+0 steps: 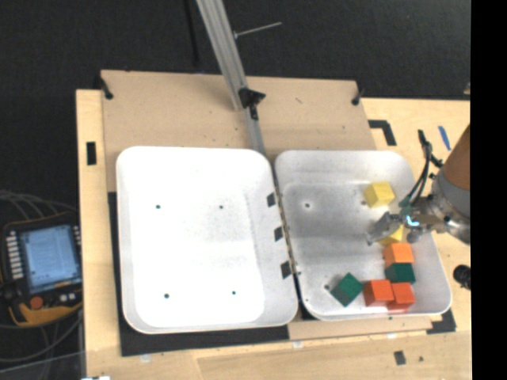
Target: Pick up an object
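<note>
gripper point(388, 229) low in right bin point(333, 172), beside yellow block point(379, 193) | grip state: cannot tell | orange block point(398, 253) just below it | blocks likely light, stiff, smooth | best taken across flat opposite sides

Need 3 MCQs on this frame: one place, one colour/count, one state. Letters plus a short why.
1. Where do the blocks lie?
A. left bin
B. right bin
C. on the bench

2. What colour is the block nearest the bins' shared edge?
A. green
B. yellow
C. orange

3. Where is the gripper?
A. over the left bin
B. off the bench
C. over the right bin

Key:
1 B: all blocks sit in the right bin.
2 A: the green block lies closest to the divider.
3 C: the gripper hangs near the yellow block.
</note>
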You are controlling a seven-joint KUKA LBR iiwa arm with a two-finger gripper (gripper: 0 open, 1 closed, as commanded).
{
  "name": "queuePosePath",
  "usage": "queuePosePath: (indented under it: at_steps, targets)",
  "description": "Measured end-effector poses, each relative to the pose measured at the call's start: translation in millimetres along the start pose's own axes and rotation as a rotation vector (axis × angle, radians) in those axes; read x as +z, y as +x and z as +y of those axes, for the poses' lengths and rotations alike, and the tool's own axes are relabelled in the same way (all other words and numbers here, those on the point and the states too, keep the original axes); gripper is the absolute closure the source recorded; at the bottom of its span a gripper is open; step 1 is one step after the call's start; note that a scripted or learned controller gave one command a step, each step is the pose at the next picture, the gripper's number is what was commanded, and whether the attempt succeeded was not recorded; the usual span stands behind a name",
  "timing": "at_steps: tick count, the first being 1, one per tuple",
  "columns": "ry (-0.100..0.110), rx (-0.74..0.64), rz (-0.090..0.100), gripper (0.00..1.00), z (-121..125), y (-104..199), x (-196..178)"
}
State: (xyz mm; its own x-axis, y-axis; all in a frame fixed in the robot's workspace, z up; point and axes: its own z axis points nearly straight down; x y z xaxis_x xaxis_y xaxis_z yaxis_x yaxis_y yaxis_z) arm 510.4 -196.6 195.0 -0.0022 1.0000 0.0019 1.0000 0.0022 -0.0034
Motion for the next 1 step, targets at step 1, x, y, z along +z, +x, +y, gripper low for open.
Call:
queuePosePath:
  at_steps: [1]
  targets:
    - [-0.005,0.001,-0.002,0.0,1.1,-0.1,-2.4]
